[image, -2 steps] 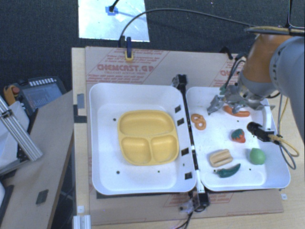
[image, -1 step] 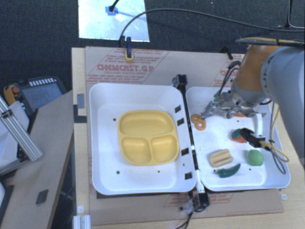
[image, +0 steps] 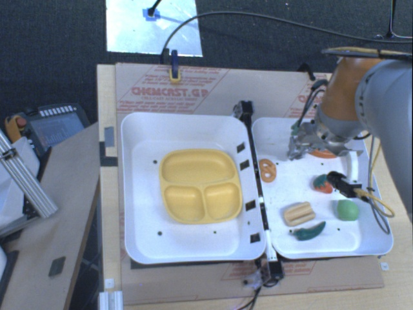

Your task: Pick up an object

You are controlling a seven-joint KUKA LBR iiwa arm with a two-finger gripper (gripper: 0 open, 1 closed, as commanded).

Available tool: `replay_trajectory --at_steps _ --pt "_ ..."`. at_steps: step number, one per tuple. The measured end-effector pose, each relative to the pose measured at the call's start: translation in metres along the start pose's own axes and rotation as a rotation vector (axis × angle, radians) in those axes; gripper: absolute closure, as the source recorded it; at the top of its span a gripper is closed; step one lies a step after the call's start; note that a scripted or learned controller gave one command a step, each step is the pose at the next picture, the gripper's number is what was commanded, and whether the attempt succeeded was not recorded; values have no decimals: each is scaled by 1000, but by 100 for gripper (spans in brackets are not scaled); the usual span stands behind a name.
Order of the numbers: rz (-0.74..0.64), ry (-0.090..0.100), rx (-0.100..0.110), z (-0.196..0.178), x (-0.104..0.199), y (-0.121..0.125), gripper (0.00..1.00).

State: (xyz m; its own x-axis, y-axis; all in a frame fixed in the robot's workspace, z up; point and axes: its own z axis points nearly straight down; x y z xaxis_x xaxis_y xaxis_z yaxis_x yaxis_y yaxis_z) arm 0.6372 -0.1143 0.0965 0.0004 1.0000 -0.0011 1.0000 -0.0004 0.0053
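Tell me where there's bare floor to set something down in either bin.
Left bin: bare strips all around the yellow tray. Right bin: bare patch between pretzel and bread roll; crowded near gripper, green ball, green pepper.

Bench with a printed board and two white bins

The bench [image: 108, 173] is pale wood, carrying a light board [image: 193, 86] printed with red lettering; on the board sit two shallow white bins side by side, touching along a dark middle seam; the left bin [image: 139, 192] lies under a yellow divided tray; the right bin [image: 368, 237] bears several small items.
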Motion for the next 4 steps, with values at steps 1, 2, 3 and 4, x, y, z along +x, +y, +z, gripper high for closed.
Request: replay_trajectory --at_steps 1,2,3,4 --pt "-3 0 -2 -49 -5 10 100" --pt "-1 0 -2 -107 -8 2 100" --pt "-4 0 0 -134 -9 4 100" --pt "-8 3 6 -123 40 -19 100"
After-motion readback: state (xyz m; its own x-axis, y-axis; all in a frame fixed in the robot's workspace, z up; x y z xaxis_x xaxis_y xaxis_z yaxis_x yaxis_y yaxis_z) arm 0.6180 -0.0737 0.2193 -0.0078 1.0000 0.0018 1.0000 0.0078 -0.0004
